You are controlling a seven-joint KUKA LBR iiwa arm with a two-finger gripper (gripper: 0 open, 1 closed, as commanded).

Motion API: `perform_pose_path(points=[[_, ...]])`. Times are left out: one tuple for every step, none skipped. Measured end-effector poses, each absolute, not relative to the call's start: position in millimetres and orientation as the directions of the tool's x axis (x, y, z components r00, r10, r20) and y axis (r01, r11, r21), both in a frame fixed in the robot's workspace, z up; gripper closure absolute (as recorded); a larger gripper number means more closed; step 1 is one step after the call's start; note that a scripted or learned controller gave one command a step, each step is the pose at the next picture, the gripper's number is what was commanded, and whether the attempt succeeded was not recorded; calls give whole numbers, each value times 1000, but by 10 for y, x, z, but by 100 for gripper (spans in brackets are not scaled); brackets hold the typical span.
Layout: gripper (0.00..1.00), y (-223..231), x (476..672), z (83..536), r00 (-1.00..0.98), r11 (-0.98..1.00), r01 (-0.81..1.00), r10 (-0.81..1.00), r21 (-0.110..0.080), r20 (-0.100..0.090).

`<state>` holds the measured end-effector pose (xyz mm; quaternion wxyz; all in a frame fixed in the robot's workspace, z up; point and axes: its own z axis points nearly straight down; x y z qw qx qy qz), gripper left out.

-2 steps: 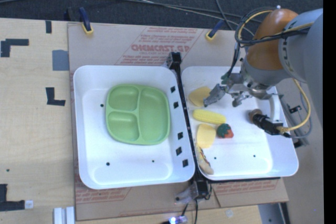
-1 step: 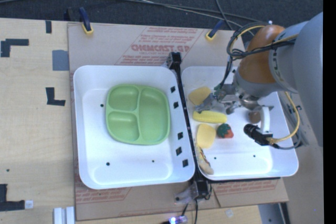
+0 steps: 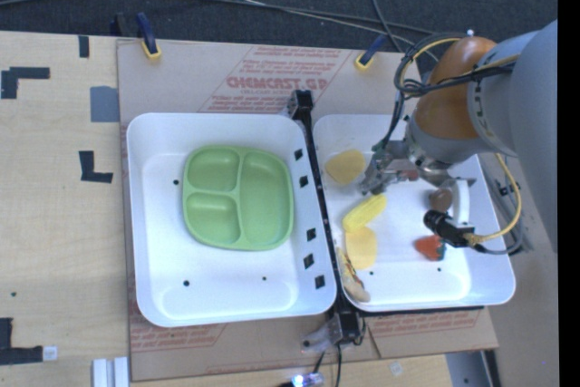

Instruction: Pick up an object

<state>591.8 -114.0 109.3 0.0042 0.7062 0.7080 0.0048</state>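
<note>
Your arm (image 3: 480, 95) comes in from the right, its orange band above the wrist sitting over the upper right part of the right bin (image 3: 485, 285). The claw (image 3: 385, 177) hangs low inside that bin, near its upper middle. You cannot tell from this angle whether it is released or clenched; the tip is a small grey tangle against the white floor, and nothing is clearly caught in it.

Just left of the claw lies a pale yellow rounded piece (image 3: 345, 166), close to the divider between the bins. Below the claw a bright yellow banana-like piece (image 3: 364, 212) lies tilted, its upper end nearest the tip, though you cannot tell if they touch. Beneath that rests another pale yellow piece (image 3: 361, 246), and at the bin's lower left edge a brownish item (image 3: 353, 284) lies along the wall. A small red-orange object (image 3: 428, 246) sits toward the right, beside a black cable fitting (image 3: 444, 225) on the arm. A brownish lump (image 3: 441, 196) shows just under the wrist, possibly another object, but it is too blurred to be sure.

The left bin (image 3: 154, 285) holds a green compartment tray (image 3: 239, 198), lying flat in its middle. Both bins rest on a cardboard sheet (image 3: 263, 82) on the table (image 3: 54, 222).
</note>
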Motion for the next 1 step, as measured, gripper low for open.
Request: perform_pose_path(points=[[100,-1075,6008,1653,-2,2,1000,1000,4,-1]])
